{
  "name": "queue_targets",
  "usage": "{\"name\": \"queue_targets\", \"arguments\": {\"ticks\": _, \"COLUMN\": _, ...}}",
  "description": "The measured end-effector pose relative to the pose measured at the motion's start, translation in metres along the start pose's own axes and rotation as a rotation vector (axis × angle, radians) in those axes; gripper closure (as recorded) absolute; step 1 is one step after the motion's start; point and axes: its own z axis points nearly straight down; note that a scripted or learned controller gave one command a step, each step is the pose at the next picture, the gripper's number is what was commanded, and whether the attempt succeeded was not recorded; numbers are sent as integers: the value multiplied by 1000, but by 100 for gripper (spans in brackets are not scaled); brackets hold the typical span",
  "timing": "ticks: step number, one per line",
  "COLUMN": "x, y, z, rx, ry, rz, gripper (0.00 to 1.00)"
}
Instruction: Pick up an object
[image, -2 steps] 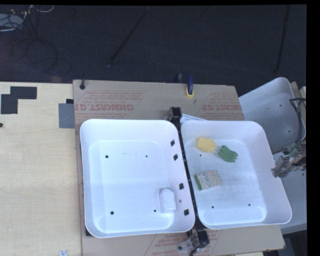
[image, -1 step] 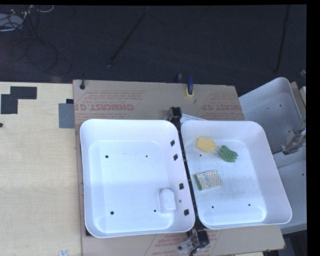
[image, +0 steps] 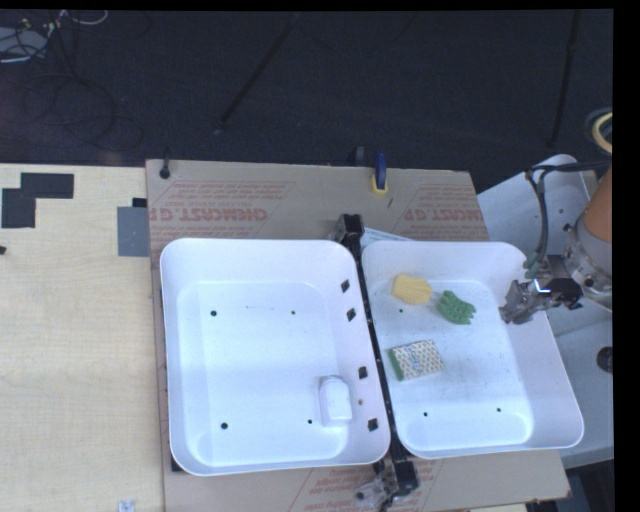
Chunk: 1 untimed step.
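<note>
Jaws' state I cannot tell; gripper (image: 522, 303) hangs over the right bin's (image: 545, 425) right rim, green object (image: 457, 307) just beside.

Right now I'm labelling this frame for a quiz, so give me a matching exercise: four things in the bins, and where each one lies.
Things:
1. yellow block
2. green toy
3. patterned sponge
4. white block

Places:
A. left bin, near the front right corner
B. right bin, just left of the green toy
C. right bin, nearest the gripper
D. right bin, in front of the yellow block

Pairs: 1-B, 2-C, 3-D, 4-A
</note>
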Motion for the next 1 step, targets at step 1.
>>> {"name": "queue_targets", "arguments": {"ticks": 1, "x": -45, "y": -61, "z": -22, "rx": -5, "ry": -4, "rz": 10, "gripper": 100}}
